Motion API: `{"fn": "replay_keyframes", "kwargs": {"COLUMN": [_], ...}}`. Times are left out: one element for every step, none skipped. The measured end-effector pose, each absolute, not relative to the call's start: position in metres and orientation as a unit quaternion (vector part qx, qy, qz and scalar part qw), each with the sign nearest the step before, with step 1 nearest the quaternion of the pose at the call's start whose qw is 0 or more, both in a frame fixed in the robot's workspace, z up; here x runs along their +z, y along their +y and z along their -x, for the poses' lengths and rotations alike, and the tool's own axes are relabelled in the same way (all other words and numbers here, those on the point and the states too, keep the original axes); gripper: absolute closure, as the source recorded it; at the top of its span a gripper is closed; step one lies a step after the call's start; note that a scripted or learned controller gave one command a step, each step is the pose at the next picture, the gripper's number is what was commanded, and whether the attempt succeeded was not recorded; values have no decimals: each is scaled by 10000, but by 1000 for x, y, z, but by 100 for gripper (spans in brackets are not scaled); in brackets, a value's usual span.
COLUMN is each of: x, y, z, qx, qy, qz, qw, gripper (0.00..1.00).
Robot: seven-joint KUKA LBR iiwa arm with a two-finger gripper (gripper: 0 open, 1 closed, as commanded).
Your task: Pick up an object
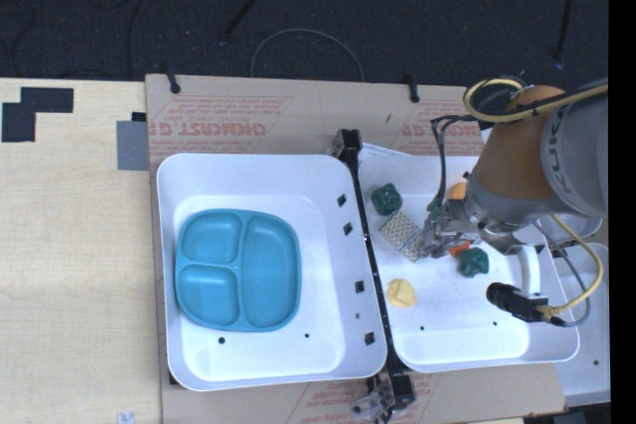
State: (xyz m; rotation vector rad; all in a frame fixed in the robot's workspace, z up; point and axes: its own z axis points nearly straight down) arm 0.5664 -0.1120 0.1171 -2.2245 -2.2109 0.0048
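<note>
Although the pick is not yet done, as far as you can judge from above, the approach looks well under way. Your largest landmarks are the two shallow bins: the left white bin (199, 176) bears only a blue three-part plastic plate (238, 268), while the right white bin (467, 338) holds every candidate. The grey and orange arm (522, 159) reaches in from the right and hangs low over the middle of that right bin. Its gripper (437, 241) sits down among the objects, just beside a speckled pale square pad (400, 233) on one side and near a teal lump (474, 261) on the other. You cannot tell whether the gripper is open or closed, and nothing visibly sits in its grasp, so count no object as held. A dark green lump (386, 199) lies near the divider, above the pad. A yellow lump (400, 293) lies below the pad, apart from the gripper. A small orange piece (458, 191) peeks out close under the arm. What is left, then, is a secure grasp and the lift.
</note>
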Motion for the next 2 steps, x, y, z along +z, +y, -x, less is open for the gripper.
{"fn": "replay_keyframes", "kwargs": {"x": [162, 207], "y": [-120, -120], "z": [-564, -572], "qx": [-2, -2], "qy": [-7051, -7071], "qz": [7091, 7071], "qw": [-5, -3], "gripper": [100, 100]}}
